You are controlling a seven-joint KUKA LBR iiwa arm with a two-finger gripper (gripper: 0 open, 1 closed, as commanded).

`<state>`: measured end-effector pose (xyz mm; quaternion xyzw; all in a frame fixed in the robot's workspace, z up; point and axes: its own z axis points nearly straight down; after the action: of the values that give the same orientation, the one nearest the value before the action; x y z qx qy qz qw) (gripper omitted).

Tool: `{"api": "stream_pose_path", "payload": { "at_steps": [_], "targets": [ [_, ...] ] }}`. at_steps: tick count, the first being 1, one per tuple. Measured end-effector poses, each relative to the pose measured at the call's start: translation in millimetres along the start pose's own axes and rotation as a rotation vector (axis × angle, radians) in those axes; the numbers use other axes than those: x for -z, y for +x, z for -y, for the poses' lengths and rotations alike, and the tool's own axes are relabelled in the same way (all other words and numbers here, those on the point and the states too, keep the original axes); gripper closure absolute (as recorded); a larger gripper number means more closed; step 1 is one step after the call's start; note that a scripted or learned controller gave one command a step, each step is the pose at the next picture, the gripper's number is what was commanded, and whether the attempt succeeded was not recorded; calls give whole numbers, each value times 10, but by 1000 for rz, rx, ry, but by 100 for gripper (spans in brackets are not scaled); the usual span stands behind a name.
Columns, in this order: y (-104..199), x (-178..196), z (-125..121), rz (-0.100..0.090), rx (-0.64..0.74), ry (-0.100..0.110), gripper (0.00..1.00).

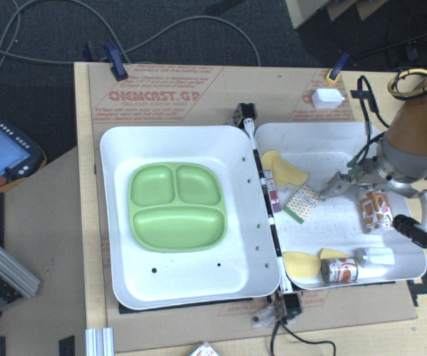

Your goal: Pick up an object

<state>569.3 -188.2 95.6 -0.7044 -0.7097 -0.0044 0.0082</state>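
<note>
The jaws (333,185) hang low over the right bin (325,136), reaching in from the arm (414,136). Whether they are spread or pressed together cannot be told at this slant; nothing shows pinched between them. The nearest thing is the small patterned packet (301,202), lying just below and to the left of the jaws, its long axis slanting across the bin floor. A yellow piece (286,169) lies up and left of them. The red-and-white pouch (376,211) sits to their lower right, and a red can (340,271) well below. The left bin (124,154) holds a green divided plate (176,206), far to the left. A short descent toward the packet seems the likely move.
</note>
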Motion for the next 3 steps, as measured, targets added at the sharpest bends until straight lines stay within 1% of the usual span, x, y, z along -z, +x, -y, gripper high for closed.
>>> {"api": "stream_pose_path", "payload": {
  "at_steps": [1, 2, 3],
  "targets": [
    [-63, -41, -221, -5, 4, -4, 0],
    [-314, -93, -780, 10, -2, -5, 0],
    [434, -109, -981, 17, -5, -6, 0]
  ]
}}
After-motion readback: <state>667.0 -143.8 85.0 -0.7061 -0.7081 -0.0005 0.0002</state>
